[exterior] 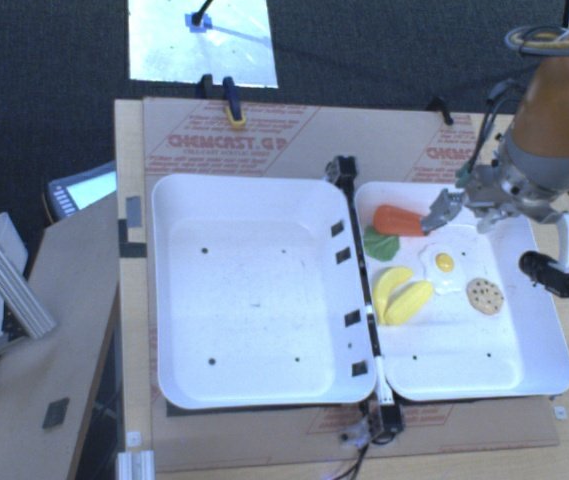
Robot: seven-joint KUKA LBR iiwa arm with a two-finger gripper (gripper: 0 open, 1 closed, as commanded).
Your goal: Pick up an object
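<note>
Arm (554, 118) is reaching in from the right w/ its orange band up top, and the gripper (442, 211) is hanging over the far part of the right bin (539, 363). Can't tell how wide it's standing or whether it's got anything – the view's too small and blurred at the tip, and nothing is showing up clamped in it.

Carrot (398, 220) is lying just left of the gripper tip, orange, looking like it's touching or nearly so – can't call contact from here. Green piece (381, 244) is sitting just below-left of the gripper, tucked under the carrot against the bin's left wall. Fried egg (444, 264) is lying right below the gripper, close. Banana (402, 295) is lying further down and a bit left, a yellow pair of curved bits near the divider between the bins. Cookie (484, 295) is sitting down and to the right, just beside the egg's edge.

Left bin (254, 368) is sitting well off to the gripper's left, white, side by side w/ the right one. A black clip (342, 169) is sitting at the top of the seam, left and slightly above the gripper
</note>
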